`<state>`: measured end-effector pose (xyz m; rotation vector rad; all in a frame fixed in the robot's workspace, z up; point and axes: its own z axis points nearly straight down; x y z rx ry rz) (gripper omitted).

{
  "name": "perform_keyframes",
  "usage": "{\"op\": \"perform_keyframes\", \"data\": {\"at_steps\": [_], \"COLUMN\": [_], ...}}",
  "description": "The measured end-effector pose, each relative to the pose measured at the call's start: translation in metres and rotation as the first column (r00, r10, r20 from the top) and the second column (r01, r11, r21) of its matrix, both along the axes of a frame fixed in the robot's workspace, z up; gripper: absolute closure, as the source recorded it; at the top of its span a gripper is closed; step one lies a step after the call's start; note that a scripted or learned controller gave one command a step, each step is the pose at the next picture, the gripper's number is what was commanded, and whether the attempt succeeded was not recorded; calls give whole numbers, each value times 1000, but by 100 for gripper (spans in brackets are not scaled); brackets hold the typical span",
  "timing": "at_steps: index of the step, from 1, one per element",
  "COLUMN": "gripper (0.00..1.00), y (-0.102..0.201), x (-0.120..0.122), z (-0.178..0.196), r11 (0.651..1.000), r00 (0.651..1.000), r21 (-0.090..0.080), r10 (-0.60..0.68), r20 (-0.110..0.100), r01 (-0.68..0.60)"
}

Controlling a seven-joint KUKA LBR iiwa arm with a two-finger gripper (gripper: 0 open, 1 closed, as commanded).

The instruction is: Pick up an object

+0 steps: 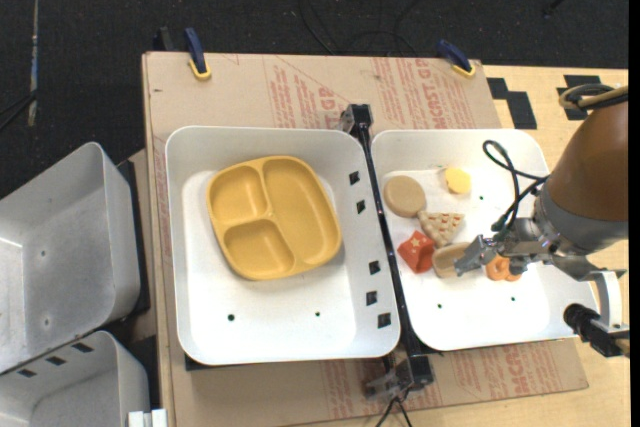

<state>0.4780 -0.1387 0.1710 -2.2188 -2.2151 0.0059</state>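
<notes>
Smooth white bins [200, 315], glossy three-compartment yellow plate [273, 215], round tan disc [405, 195]

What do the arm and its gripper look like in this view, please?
The arm reaches in from the right: a rounded orange-brown band above a grey wrist section. A black cable loops from the wrist. The gripper is a small dark grey metal piece with slim fingers. A white-and-black fitting sits lower right.

camera: fixed overhead | slanted down | mid-range | covers both bins [190, 215]
</notes>
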Motion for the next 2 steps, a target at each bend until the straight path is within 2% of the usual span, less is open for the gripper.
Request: {"op": "perform_keyframes", "data": {"at_steps": [1, 2], "gripper": [0, 0], "y": [-2, -2], "x": [4, 4], "z": [-62, -80], "r11": [1000, 1000], "r00": [1000, 1000], "r21": [0, 0], "r10": [0, 0], "r20": [1, 3], "r01": [0, 0]}}
